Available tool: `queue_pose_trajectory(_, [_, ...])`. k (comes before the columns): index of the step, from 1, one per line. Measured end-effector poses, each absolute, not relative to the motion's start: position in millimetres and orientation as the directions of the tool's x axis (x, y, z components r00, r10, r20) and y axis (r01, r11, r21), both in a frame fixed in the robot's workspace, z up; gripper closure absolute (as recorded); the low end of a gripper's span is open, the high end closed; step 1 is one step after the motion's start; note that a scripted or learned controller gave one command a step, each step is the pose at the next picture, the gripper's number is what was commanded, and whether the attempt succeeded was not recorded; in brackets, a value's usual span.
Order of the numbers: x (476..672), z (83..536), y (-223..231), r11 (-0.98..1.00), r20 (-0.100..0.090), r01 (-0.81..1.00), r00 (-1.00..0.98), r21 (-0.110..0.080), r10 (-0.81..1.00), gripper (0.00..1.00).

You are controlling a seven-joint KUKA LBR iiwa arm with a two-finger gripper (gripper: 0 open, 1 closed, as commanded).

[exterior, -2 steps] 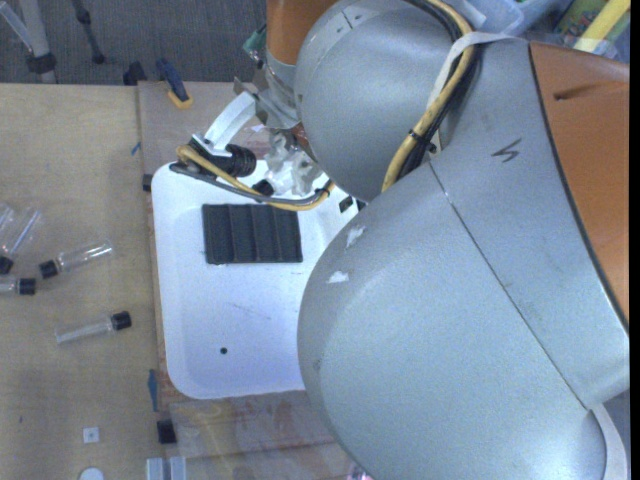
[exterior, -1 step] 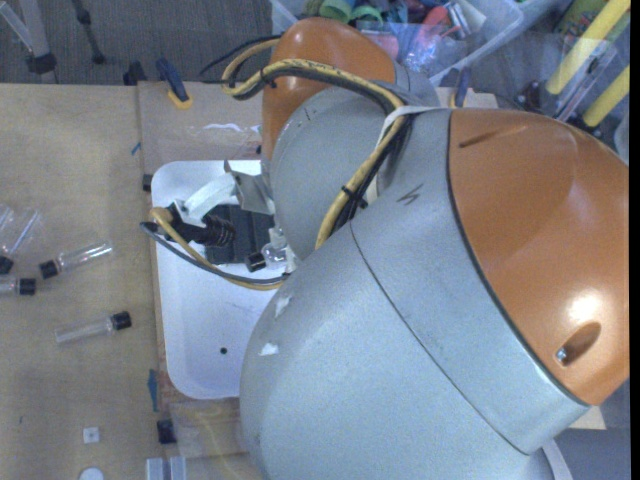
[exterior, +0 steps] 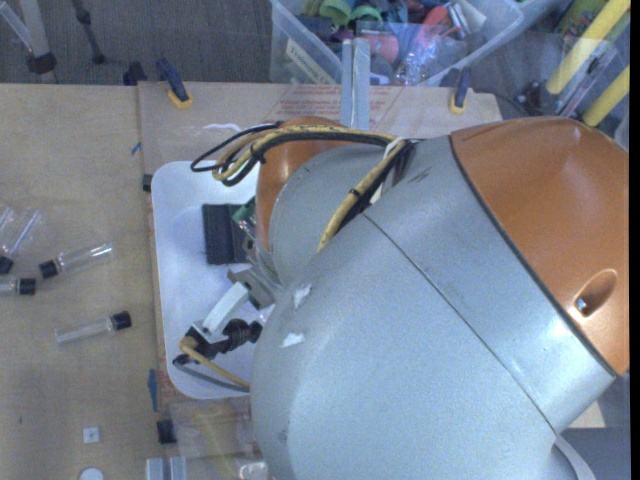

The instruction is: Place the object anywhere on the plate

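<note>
We see a black block (exterior: 218, 233) lying flat in the white bin (exterior: 172, 268), in the half toward 12 o'clock. The tool (exterior: 250, 265) sits mostly under the big grey arm (exterior: 420, 328), so we cannot tell how far open it is or whether it grips anything. The block lies just beside it, at about 10 o'clock. Out at 9 o'clock, small clear vials (exterior: 88, 257) lie on the counter (exterior: 70, 148).

You're getting soft, even overhead light, fairly bright; the arm (exterior: 450, 328) looms so close to the lens it's blurred and grainy, its orange band (exterior: 550, 208) showing a dull sheen, faint bluish shade falling across the white bin (exterior: 178, 268)
</note>
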State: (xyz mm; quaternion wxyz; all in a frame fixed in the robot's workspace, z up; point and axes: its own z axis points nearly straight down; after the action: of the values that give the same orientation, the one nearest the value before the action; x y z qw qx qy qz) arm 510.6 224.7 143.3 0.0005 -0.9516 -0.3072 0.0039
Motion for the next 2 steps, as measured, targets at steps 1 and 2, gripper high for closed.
queue_pose_trajectory(1, [516.5,201,225,-0.591,-0.004,0.806,0.591,-0.003,0.806,1.0])
queue_pose_trajectory(2, [586.4,291,226,-0.549,-0.003,0.836,0.549,-0.002,0.836,1.0])
